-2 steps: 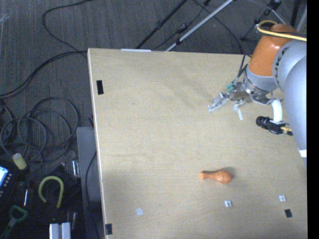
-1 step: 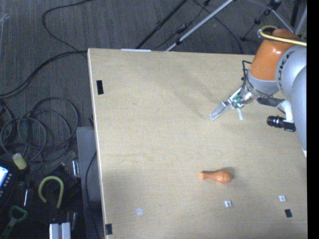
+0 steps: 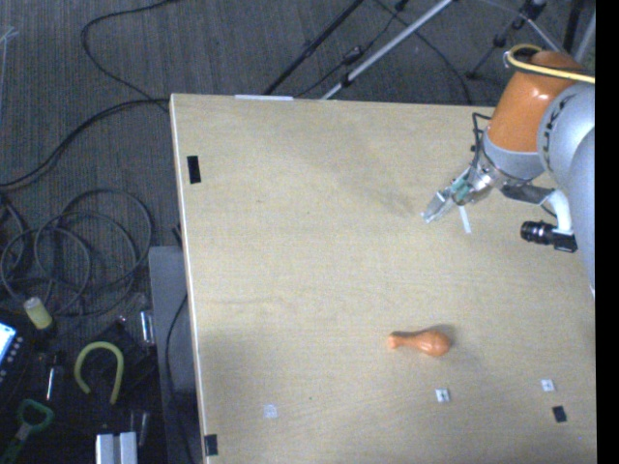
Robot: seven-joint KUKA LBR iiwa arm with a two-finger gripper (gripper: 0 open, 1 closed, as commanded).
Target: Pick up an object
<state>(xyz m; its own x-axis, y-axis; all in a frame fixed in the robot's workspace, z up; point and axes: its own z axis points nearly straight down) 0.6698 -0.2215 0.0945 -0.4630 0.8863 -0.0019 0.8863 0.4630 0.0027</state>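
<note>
A small orange gourd-shaped object [image 3: 422,342] lies on its side on the tan board [image 3: 309,259], its narrow end pointing left. My gripper [image 3: 448,220] hangs at the right, well above and slightly right of the orange object in the view. Its two thin fingers [image 3: 434,208] are spread apart with nothing between them. The grey arm with its orange band [image 3: 530,104] comes in from the right edge.
Small white and black tags [image 3: 442,394] lie near the board's front right, and a black mark [image 3: 193,169] sits by its left edge. Cables [image 3: 77,249] and tools cover the floor to the left. Stand legs [image 3: 406,27] cross behind the far edge.
</note>
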